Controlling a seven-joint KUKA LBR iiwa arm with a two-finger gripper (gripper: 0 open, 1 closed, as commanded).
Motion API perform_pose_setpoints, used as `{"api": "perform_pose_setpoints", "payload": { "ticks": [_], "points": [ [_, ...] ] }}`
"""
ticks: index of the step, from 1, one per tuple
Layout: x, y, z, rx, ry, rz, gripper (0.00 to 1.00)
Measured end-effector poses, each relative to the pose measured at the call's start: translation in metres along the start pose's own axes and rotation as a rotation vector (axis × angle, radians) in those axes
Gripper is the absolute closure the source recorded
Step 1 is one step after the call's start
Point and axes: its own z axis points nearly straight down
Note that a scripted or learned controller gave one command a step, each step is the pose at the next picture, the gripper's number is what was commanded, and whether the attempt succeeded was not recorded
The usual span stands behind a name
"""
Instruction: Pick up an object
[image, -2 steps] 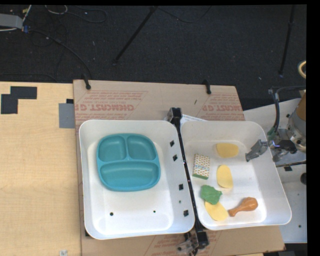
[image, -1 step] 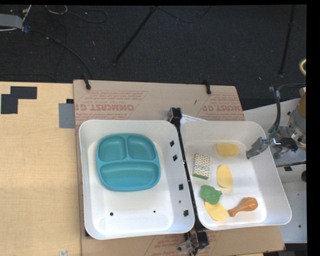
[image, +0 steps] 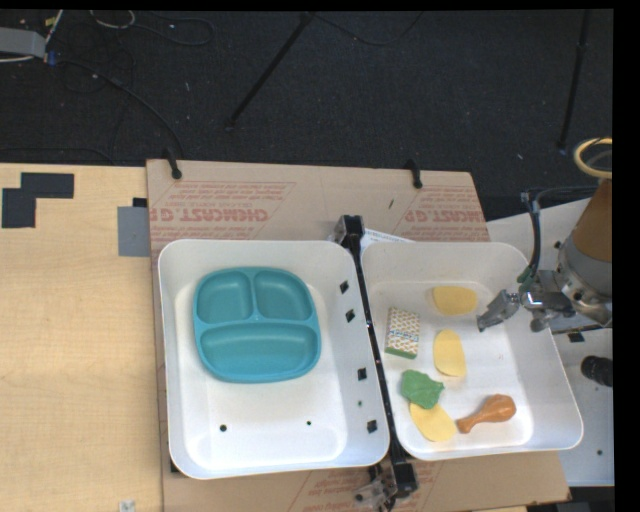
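Claw (image: 497, 313) at 3 o'clock over R bin (image: 545, 440), grip state unclear. Drumstick (image: 488, 412) at 5, patterned sponge (image: 403, 332) centre. Teal tray (image: 256, 324) in L bin (image: 190, 445).

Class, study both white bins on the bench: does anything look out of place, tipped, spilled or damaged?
Nothing stands out. The teal three-compartment plastic plate lies flat in the left white bin. In the right white bin, three yellow pieces, the green piece, the patterned block and the orange drumstick-shaped toy lie separately, inside the rim.
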Motion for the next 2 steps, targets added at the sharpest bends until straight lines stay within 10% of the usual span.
{"api": "perform_pose_setpoints", "payload": {
  "ticks": [2],
  "points": [
    [0.001, 0.008, 0.094, -0.005, -0.001, 0.002, 0.00]
  ]
}}
